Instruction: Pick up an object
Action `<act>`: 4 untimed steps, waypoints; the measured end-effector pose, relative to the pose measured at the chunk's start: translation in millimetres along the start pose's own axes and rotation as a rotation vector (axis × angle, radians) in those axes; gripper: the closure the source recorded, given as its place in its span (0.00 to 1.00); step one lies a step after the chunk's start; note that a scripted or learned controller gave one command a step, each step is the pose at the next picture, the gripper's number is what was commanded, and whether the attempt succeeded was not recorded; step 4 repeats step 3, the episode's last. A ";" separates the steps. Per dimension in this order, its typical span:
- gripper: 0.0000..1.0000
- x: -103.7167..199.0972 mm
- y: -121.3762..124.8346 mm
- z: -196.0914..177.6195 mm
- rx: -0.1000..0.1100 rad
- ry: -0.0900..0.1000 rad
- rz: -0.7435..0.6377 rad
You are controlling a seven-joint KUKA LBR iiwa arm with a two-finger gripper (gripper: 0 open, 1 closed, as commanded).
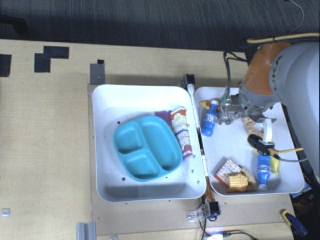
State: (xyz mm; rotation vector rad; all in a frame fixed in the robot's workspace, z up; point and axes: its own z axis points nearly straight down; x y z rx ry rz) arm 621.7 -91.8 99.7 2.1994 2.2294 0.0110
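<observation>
My gripper (pixel 228 113) hangs low over the upper part of the right bin (pixel 287 186), reaching in from the right. Just to its left lies a small blue bottle (pixel 208 121) with a yellow piece (pixel 204 104) beside its top. A beige object (pixel 248 124) and a white piece (pixel 268 130) lie just right of the gripper. Near the bin's front are a red and white snack box (pixel 228 168), a brown waffle-like piece (pixel 239 183) and a second blue bottle (pixel 263 170).
The left bin (pixel 102 134) holds a light blue divided plate (pixel 146 146), a red and white packet (pixel 181 131) along its right wall and a purple item (pixel 163 115) behind the plate. The wall between the two bins runs close to the first blue bottle.
</observation>
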 end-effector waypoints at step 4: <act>0.00 38.0 -8.7 -85.4 0.010 0.001 0.010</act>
